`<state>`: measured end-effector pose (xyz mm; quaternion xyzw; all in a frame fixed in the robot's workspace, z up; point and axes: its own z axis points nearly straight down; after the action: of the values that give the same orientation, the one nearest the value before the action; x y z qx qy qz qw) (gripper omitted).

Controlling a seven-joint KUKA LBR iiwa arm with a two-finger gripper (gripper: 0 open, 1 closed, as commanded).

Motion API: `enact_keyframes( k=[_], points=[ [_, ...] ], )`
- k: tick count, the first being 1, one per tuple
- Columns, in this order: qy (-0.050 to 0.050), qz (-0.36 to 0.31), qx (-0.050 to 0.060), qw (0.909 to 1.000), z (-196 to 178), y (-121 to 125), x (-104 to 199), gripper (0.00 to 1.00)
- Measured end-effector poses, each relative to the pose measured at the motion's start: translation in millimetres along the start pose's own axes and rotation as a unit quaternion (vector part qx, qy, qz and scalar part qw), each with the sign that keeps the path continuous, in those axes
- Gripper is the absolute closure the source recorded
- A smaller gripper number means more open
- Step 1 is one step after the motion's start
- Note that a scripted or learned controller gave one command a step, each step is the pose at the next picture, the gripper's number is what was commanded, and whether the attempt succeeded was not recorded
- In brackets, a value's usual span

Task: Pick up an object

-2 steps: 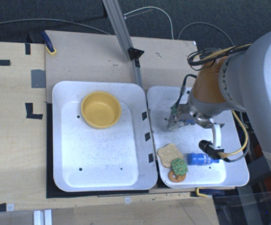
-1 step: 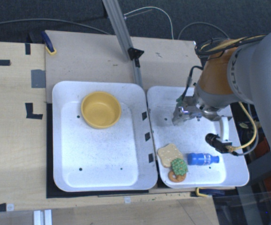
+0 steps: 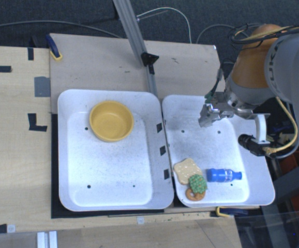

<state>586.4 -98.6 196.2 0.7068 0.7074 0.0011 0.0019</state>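
Observation:
My gripper point(image 3: 207, 117) hangs over the upper middle of the right bin point(image 3: 191, 110), with nothing seen between its fingers. Near that bin's front edge lie a tan toast-shaped piece point(image 3: 185, 169), a green knobbly object point(image 3: 197, 183) resting on a small brown pretzel-like piece point(image 3: 193, 195), and a blue bottle point(image 3: 222, 175) on its side. All of these sit well below the gripper in the view. A yellow bowl point(image 3: 111, 120) stands upright in the upper left of the left bin point(image 3: 72, 154).
A slanted metal pole point(image 3: 131, 27) rises behind the bins and meets the bench at their shared back edge. Cables run over the dark floor at the top. The arm's grey body and orange band point(image 3: 253, 61) stand to the right of the right bin.

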Motion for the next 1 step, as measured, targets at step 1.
enact_keyframes(
  k=[1],
  points=[
    [0.001, 0.0, 0.001, 1.0, -21.8, 0.6, 0.3, 1.0]
  ],
)
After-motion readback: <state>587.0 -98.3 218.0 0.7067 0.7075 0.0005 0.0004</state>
